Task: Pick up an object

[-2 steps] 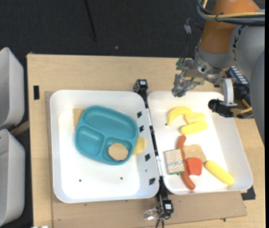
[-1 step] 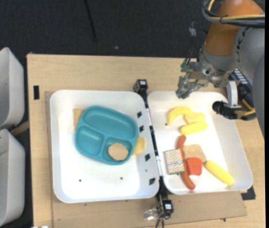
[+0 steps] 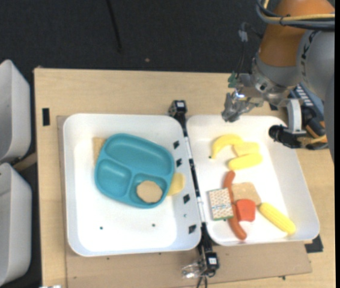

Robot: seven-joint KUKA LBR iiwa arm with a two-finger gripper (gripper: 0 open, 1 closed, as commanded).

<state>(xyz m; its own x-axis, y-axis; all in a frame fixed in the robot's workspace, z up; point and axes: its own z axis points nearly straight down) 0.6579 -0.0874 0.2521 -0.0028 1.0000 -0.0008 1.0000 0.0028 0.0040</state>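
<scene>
The gripper (image 3: 234, 111) hangs over the far rim of the right bin (image 3: 299, 179), holding nothing (whether its fingers stand wide or narrow cannot be told). The banana (image 3: 224, 143) lies nearest, just below it in the bin, beside a yellow block (image 3: 245, 159); the corn cob (image 3: 277, 217) lies well apart.

The grey robot arm (image 3: 320, 53) carries a rounded, glossy orange band (image 3: 287, 29) above its wrist, with dark cables looping over the top. Below it sits a grey metal collar, then a small silvery metal hand (image 3: 234, 110) with thin wires.
</scene>
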